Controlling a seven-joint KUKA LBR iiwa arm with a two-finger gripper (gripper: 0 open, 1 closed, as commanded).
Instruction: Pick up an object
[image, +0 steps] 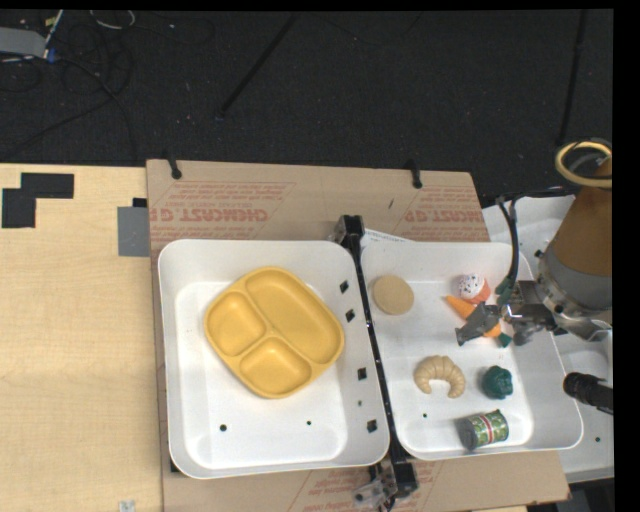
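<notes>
The right bin (560, 425) holds several small objects: a tan round disc (392, 295), a white speckled ball (471, 287), an orange piece (462, 306), a tan croissant (440, 375), a teal lump (497, 380) and a green can (485, 430) lying on its side. My gripper (487, 326) hangs low over the right part of this bin. It is just right of the orange piece and above the teal lump. Nothing shows held in it.
The left bin (200, 440) holds a yellow divided plate (273, 330). A black divider (365, 340) runs between the two bins. The arm's grey and orange body (585, 240) stands over the right bin's right edge. Brown cardboard (300, 200) lies behind both bins.
</notes>
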